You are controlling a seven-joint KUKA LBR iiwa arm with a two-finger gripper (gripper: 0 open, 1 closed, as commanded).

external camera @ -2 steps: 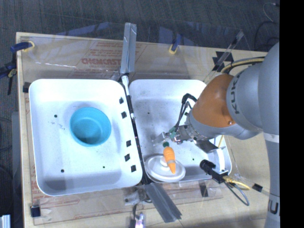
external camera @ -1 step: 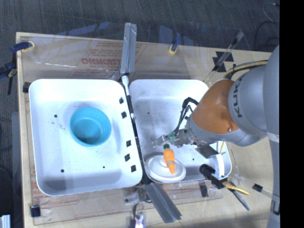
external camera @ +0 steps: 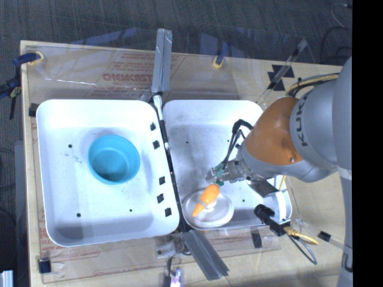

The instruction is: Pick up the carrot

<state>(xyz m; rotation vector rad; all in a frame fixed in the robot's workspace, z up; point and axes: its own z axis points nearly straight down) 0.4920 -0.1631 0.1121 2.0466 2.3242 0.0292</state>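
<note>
An orange carrot [external camera: 205, 198] lies tilted on a small white dish [external camera: 216, 215] in the front of the right bin [external camera: 191, 121]. Its thicker end points up and to the right, toward the arm. My gripper [external camera: 218, 176] hangs just beyond that thicker end, very close to it or touching it. The grey and orange wrist covers the bin's right side behind the gripper.
A blue bowl [external camera: 114, 158] stands in the middle of the left bin [external camera: 60, 208]. A ridge with black clips [external camera: 163, 181] divides the two bins. The dish lies close to the right bin's front wall.
</note>
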